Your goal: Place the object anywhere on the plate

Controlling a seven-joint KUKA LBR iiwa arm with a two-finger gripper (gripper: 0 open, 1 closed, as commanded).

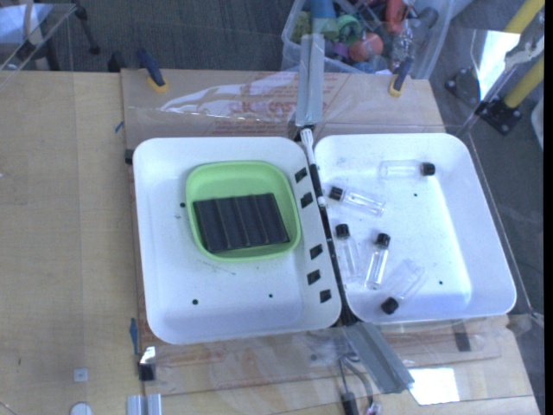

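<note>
A square green plate (204, 182) sits in the left white bin (164, 266), toward its upper middle. A dark ribbed rectangular slab (240, 221) lies flat on the plate and covers most of its floor. In the right white bin (471, 232) lie several clear vials with black caps: one near the back (404, 169), one by the divider (354, 201), an upright-looking pair in the middle (378, 264), and one at the front (403, 284).
Black clips (309, 227) line the ridge between the two bins. A clear tub of colourful toys (363, 15) stands behind the bins, and a crinkled plastic sheet (242, 102) lies on the bench at the back. Bare wooden bench (60, 232) extends to the left.
</note>
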